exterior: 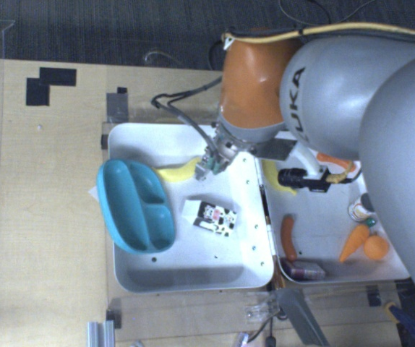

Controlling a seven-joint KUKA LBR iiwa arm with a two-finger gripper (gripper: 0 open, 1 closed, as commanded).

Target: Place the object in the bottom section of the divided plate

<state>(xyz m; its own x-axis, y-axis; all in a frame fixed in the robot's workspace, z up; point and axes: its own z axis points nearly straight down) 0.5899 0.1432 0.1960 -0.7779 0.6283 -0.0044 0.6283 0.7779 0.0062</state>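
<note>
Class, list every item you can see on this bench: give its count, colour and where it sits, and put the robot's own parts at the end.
bins: 2, white, side by side on the bench
plate: 1, blue, divided, tilted against the left bin's left wall
banana: 1, yellow, left bin, between plate and tool
card: 1, white with black and red print, middle of left bin
sausage: 1, reddish brown, right bin by its left wall
carrot: 1, orange, right bin
ball: 1, orange, right bin beside the carrot
yellow piece: 1, right bin, partly under the arm
arm: 1, grey with orange band, reaching in from the right
tool: 1, over the left bin, at the banana's right end
</note>
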